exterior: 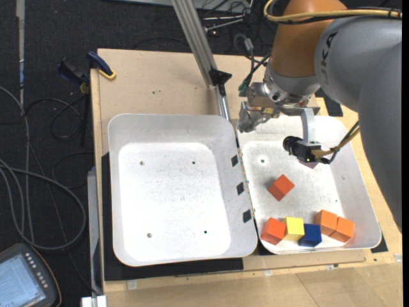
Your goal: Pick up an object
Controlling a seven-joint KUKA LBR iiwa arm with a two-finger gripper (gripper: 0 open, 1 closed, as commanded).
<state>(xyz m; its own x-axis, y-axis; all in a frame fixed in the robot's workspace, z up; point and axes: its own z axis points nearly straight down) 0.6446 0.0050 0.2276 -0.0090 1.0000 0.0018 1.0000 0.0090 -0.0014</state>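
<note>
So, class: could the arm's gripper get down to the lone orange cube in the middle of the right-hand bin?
Probably yes. The orange cube lies apart from the other blocks, with bare bin floor all round it, and the gripper hangs above the same bin's far corner.

Robotics lab or test cell. Evidence: industrial arm (345, 50), grey with orange band, over plywood bench (160, 82); 2 shallow white bins, left bin (128, 133) and right bin (358, 190), side by side; small coloured test cubes (307, 228) in right bin; blue clamp (99, 62) at bench's far left corner; aluminium strut (195, 34); loose cables (38, 126) on dark floor; teach pendant screen (19, 277) at lower left.
</note>
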